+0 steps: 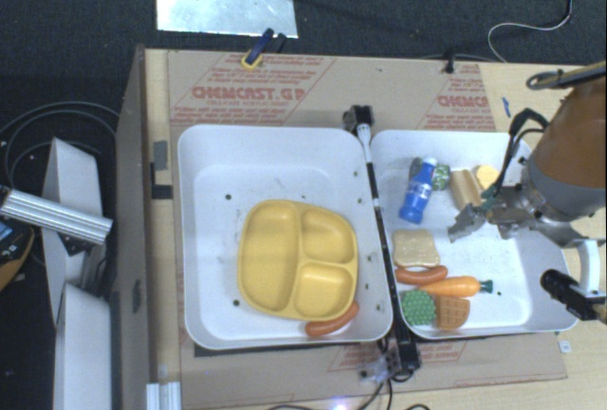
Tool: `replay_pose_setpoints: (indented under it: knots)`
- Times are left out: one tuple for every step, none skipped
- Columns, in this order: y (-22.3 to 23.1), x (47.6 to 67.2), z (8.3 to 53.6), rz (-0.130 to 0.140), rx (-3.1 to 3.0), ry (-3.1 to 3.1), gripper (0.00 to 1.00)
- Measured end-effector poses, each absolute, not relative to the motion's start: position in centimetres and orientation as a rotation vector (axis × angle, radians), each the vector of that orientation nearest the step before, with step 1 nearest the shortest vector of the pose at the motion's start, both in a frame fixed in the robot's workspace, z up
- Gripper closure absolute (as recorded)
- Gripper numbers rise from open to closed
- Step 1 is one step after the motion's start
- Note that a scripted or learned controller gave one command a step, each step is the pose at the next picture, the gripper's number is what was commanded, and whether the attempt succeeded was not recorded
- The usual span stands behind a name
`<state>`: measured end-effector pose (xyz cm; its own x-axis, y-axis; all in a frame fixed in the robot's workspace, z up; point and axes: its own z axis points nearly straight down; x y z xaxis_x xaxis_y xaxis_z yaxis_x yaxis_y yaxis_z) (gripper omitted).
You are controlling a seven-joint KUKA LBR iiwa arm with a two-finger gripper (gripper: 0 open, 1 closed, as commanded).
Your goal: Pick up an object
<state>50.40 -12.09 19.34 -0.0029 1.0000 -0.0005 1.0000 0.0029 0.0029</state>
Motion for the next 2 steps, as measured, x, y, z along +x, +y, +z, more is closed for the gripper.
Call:
replay_pose_setpoints:
  knots:
    - [-11.9, 55.0, 8.8, 0.008, 2.213, 2.219, 0.0]
    - [-12.4, 60.9, 8.8, 0.008, 2.212, 2.222, 0.0]
